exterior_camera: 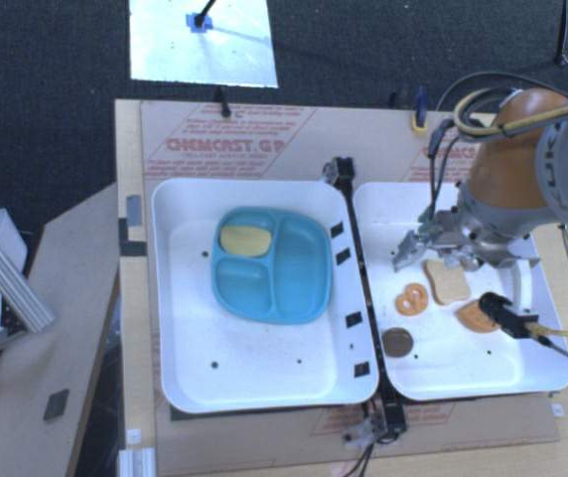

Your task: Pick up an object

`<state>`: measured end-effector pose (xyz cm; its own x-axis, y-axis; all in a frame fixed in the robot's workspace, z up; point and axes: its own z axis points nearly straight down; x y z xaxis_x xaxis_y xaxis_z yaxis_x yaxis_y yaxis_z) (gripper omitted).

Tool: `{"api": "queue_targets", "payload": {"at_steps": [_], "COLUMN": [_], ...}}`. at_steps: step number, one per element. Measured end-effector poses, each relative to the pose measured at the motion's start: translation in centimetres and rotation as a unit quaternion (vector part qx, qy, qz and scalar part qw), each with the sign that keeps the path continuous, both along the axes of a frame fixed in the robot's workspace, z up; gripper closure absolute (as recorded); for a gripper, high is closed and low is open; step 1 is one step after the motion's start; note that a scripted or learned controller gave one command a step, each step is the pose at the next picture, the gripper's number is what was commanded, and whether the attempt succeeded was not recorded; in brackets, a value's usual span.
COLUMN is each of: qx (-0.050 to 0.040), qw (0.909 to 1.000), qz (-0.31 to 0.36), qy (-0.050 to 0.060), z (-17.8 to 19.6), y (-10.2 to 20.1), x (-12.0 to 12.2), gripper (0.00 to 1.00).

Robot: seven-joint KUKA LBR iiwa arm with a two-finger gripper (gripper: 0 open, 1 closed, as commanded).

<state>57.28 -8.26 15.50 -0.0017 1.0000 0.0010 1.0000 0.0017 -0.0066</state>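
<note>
In the right bin point(537, 371) lie a slice of toast point(450, 284), an orange pretzel point(412, 299), a round brown cookie point(396, 342) and a flat orange piece point(476, 318). My gripper point(437, 255) hangs over the bin's middle, just behind the toast. It is open, and nothing shows between its fingers. One fingertip point(404, 257) points toward the pretzel's far side. The arm's orange band point(512, 162) rises behind it at the right.
The left bin point(180, 351) holds a blue divided plate point(284, 286) with a yellow food piece point(245, 239) in its upper left compartment. A black divider strip point(356, 286) runs between the bins. A black connector with a yellow cable point(507, 314) crosses the right bin's right side.
</note>
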Motion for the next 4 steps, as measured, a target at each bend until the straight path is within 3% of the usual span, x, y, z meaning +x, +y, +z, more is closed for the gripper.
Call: {"api": "queue_targets", "payload": {"at_steps": [1, 2, 4], "qx": [0.0002, 0.0002, -0.0007], "qw": [1.0000, 1.0000, 1.0000], "qz": [0.000, 0.001, 0.001], "qy": [0.000, 0.002, -0.005], "z": [-4.6, -3.8, 4.6], "y": [-0.5, -0.5, -0.5], "x": [-0.1, -0.1, 0.4], "gripper": [0.00, 1.00, 1.00]}}
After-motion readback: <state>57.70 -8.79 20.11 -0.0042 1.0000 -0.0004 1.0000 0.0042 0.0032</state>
